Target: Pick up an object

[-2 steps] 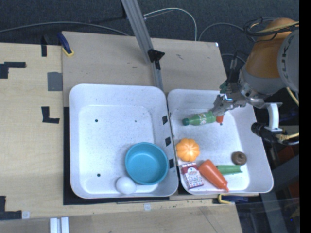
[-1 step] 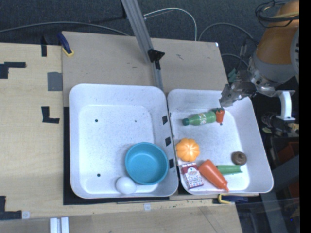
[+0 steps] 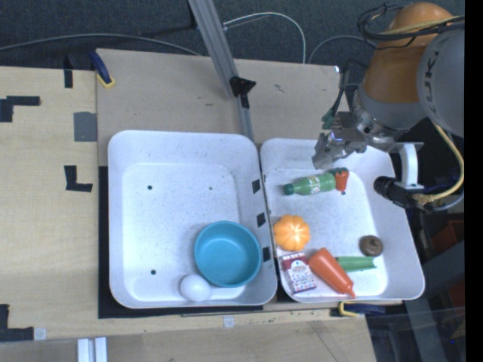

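Right now the hand (image 3: pixel 330 153) hangs over the far edge of the right bin (image 3: pixel 396 274), just above the green bottle (image 3: pixel 311 185), which lies on its side across the bin's far end with its orange cap (image 3: pixel 343 179) toward the bin's right wall. Nothing sits between the fingers, and whether they stand wide or narrow cannot be told from this slant.

The bottle looks the likeliest target, being nearest the hand. It is round and lying flat, so a descent that lands off its axis could roll it aside, and the fingers would then close on nothing. The bin's far wall is close behind, so a finger could catch the rim on the way down.

Other candidates lie toward the near edge of the same bin: an orange (image 3: pixel 291 232) by the left wall, a red and white packet (image 3: pixel 299 273) in the near left corner, a carrot (image 3: pixel 334 270) touching that packet, and a small brown piece (image 3: pixel 370 244) toward the right wall. The carrot and packet crowd each other, so a grasp there risks nudging both.

The left bin (image 3: pixel 143 202) holds a blue bowl (image 3: pixel 226 253) with a white ball (image 3: pixel 195 286) touching it near the near edge, well apart from the hand.
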Robot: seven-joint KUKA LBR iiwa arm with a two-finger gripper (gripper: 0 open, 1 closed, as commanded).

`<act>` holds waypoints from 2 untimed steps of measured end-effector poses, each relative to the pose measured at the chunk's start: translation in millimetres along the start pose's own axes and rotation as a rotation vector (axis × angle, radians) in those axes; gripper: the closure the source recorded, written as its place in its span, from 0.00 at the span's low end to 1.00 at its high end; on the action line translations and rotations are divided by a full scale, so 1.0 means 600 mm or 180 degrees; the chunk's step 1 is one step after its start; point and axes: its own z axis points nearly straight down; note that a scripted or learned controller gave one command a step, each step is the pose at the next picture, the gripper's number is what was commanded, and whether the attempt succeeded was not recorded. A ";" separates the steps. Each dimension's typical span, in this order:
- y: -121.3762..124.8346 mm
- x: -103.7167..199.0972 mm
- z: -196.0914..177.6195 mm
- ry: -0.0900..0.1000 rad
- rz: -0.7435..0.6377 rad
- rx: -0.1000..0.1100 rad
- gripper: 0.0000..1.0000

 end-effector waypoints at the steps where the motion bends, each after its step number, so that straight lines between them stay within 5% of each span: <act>1: 0.027 0.096 0.026 0.0001 -0.0004 0.0002 1.00; 2: 0.043 0.178 0.048 0.0000 0.0000 0.0002 1.00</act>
